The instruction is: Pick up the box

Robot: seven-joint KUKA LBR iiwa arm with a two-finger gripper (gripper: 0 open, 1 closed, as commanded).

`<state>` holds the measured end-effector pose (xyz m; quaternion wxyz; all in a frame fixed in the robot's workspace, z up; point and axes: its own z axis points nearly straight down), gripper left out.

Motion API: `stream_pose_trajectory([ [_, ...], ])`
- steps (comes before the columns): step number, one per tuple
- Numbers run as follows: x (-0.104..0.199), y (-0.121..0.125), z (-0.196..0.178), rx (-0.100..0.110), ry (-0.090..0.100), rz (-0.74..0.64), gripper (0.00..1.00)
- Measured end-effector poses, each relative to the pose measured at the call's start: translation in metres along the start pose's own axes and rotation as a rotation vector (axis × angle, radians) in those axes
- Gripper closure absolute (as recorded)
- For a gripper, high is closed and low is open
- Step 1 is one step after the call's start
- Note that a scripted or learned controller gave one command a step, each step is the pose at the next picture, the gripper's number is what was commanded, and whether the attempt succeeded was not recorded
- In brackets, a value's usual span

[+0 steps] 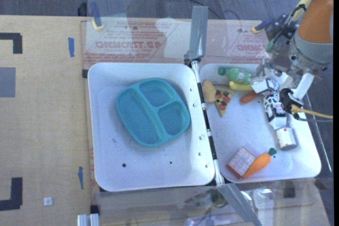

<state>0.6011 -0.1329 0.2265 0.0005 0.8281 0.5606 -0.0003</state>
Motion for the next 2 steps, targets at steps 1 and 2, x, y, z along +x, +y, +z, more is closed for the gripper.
stream_pose_trajectory([
  [1,0.010,-0.070,0.124,0.000,0.001,-0.145,0.00],
  [2,-0.016,-0.116,0.136,-0.016,0.003,-0.166,0.00],
])
